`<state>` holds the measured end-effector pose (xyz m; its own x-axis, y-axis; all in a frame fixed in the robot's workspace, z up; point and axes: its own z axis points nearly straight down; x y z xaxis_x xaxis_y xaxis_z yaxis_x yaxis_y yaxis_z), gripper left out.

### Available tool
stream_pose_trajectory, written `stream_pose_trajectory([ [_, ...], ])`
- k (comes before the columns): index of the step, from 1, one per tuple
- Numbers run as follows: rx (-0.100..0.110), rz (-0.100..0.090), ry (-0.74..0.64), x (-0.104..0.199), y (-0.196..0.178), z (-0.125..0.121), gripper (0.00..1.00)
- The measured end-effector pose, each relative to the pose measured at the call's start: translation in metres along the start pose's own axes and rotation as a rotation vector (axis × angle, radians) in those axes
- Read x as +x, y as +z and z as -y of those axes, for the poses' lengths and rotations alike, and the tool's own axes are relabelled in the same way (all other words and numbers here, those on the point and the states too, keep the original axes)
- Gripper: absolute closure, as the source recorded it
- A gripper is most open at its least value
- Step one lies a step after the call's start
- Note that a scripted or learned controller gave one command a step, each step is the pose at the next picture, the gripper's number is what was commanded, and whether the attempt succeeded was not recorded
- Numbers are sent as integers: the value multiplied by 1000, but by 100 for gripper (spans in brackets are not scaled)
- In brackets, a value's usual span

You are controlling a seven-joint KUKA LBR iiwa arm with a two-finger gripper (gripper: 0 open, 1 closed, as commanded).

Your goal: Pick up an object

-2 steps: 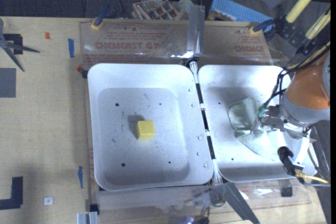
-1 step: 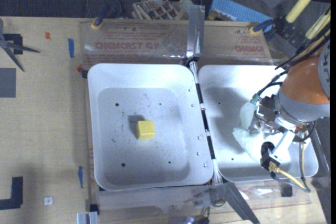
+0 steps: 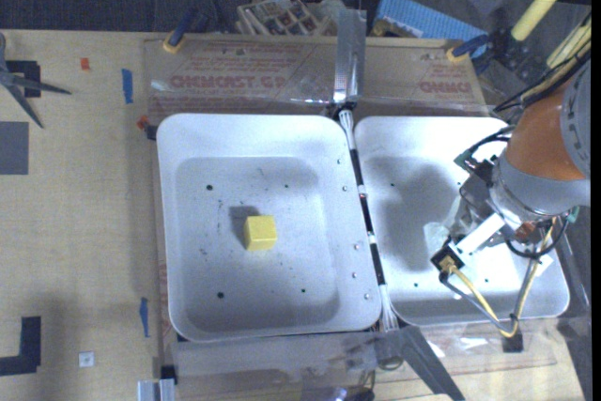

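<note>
From the camera view, looking down at a slant, two shallow white bins sat side by side on the pale wooden worktop (image 3: 75, 230). The left bin (image 3: 188, 146) held a single small yellow cube (image 3: 261, 232). The cube lay flat on the bin's floor, a little left of the middle, well apart from every wall, and cast a short shadow to its upper left. A few dark specks and small holes dotted the floor around it.

The right bin (image 3: 413, 136) touched the left one along a narrow seam. The arm (image 3: 549, 188) reached in over it from the right, its grey body topped by the orange band (image 3: 545, 141). The pincer (image 3: 470, 216) hung over the right half of that bin, well apart from the cube and separated from it by the seam. It was seen from above and was partly hidden by the wrist, so I could not tell whether it was open or closed. Nothing could be seen in its grip.

Behind both bins lay a flat clear sheet with red lettering (image 3: 244, 75), with an upright metal strip (image 3: 349, 61) in line with the seam. On the bare worktop to the left were a strip of blue tape (image 3: 127, 85), a small red mark (image 3: 84, 63) and a dark grey square (image 3: 11, 148) at the edge.
</note>
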<state>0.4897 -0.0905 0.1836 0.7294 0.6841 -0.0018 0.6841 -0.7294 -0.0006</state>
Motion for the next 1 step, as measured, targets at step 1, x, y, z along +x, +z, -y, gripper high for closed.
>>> stream_pose_trajectory([
  [1,3,2,368,32,0,26,100],
])
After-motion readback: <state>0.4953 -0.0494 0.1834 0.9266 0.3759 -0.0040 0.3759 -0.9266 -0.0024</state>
